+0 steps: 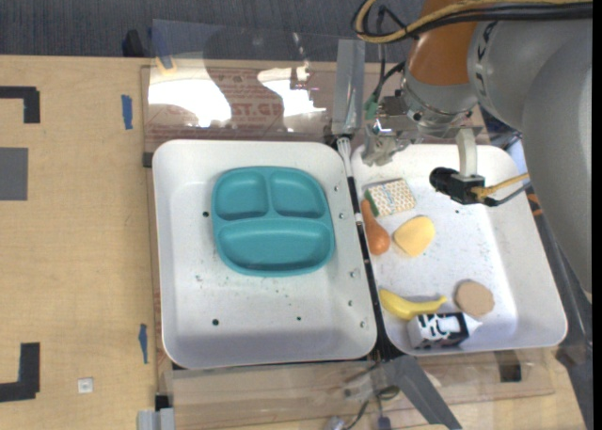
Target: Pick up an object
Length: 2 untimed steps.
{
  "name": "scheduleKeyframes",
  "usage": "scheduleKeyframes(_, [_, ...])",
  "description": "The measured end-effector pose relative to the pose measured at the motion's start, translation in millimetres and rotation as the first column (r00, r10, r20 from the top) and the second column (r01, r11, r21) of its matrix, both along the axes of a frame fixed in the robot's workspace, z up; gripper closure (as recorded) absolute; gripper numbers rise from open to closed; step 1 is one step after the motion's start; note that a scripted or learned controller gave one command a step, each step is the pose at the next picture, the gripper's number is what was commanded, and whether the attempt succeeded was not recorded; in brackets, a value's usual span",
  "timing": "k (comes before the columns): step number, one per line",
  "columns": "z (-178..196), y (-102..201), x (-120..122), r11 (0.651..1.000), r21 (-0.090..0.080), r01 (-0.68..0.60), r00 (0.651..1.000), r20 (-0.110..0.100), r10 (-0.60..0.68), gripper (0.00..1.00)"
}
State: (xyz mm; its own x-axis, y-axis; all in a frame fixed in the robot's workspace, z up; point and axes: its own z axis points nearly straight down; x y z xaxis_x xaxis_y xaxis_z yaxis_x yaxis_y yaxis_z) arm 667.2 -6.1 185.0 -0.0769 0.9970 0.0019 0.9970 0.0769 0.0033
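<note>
Gripper [384, 148] at 12 o'clock of right bin [527, 273], aperture unreadable; below it checkered block [391, 198], smooth carrot [376, 232], rounded lemon [414, 235], curved banana [409, 304]; glossy teal tray [273, 221] in left bin [179, 259]

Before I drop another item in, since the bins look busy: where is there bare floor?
Left bin: a bare strip below the teal tray, and a margin to its left. Right bin: free patch at centre right, between lemon, round brown item and right wall. Crowded along its left wall: carrot, banana, gripper.
</note>
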Motion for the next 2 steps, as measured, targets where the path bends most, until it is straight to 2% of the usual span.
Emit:
scheduleKeyframes(1, [0.3,-3.6,-0.1,1.0,-0.002,0.004,1.0,0.0,-0.004,0.0])
scheduleKeyframes(2, [-0.2,-16.1,-123.8,0.997,-0.002,-0.083,0.997,-0.003,0.083,0.0])
